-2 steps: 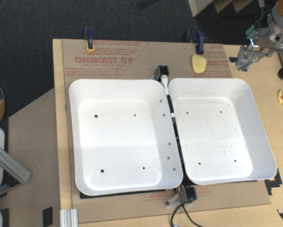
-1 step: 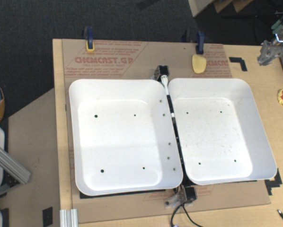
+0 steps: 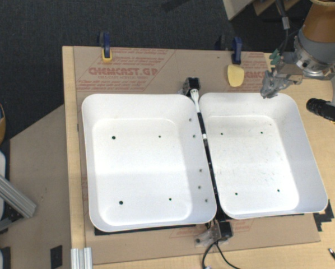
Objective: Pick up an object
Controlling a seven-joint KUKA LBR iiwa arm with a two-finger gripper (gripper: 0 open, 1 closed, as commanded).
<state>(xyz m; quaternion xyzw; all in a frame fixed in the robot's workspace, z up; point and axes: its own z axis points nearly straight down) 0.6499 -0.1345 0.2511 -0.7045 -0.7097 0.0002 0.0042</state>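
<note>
Cable and connector [image 3: 215, 234] at the bench's near edge sit closest to cam, just below the seam between the two bins. Left bin [image 3: 92, 150] and right bin [image 3: 302, 150] are seen side by side, touching along a black strip; only small dark dots are visible on their floors, no pickable obj inside either. Only candidate obj spotted is a small yellow piece [image 3: 235, 75] lying on the board behind the right bin, near a blue clamp [image 3: 236, 49]. Gripper [image 3: 273, 86] is positioned at the right bin's far rim, to the right of the yellow piece and apart from it; open/closed state can't be told at this res, and nothing is seen held. Progress judged approx nil: no grasp made, pick and lift both left. Readable txt: "CHEMCAST GP" printed in red on the board [image 3: 72, 94], repeated partly near the far right.
</note>
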